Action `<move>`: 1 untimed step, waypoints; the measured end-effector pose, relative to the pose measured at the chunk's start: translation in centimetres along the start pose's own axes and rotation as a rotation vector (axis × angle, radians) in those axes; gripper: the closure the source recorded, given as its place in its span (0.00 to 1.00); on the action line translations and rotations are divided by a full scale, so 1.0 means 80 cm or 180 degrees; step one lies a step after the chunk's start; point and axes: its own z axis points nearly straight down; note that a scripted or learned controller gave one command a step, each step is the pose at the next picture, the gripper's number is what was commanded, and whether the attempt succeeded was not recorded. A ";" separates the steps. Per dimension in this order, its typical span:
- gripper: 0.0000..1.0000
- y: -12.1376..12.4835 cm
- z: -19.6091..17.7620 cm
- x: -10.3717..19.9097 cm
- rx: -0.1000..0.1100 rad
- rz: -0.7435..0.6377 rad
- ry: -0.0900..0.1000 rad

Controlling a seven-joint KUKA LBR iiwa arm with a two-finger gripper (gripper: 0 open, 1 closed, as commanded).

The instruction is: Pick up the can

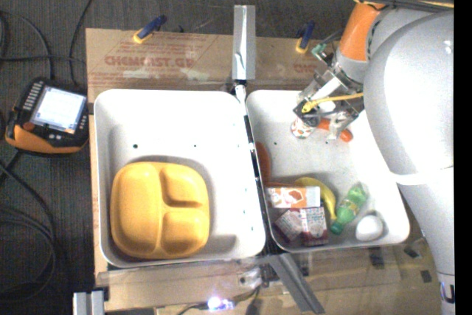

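Yellow tray (pixel 160 209) in left bin; "CHEMIST" lettering on cardboard (pixel 147 63); fingers' (pixel 318 108) state unclear

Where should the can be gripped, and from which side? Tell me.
Grip the can across its round side wall, coming straight down from above. It looks upright in the right bin, just below the gripper. An orange thing lies close beside it, toward the arm, so close front to back.

Two white bins (pixel 249 129) sit on the table. One yellow divided plate (pixel 160 208). Two snack cartons (pixel 299 212), one banana (pixel 324 193), one green bottle (pixel 348 207), one white egg-shaped object (pixel 369 226), one can (pixel 301 129). Two blue-and-yellow clamps (pixel 150 28) at the table's far edge.
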 end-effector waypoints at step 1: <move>0.00 -0.012 0.069 -0.002 0.0023 0.0390 -0.0040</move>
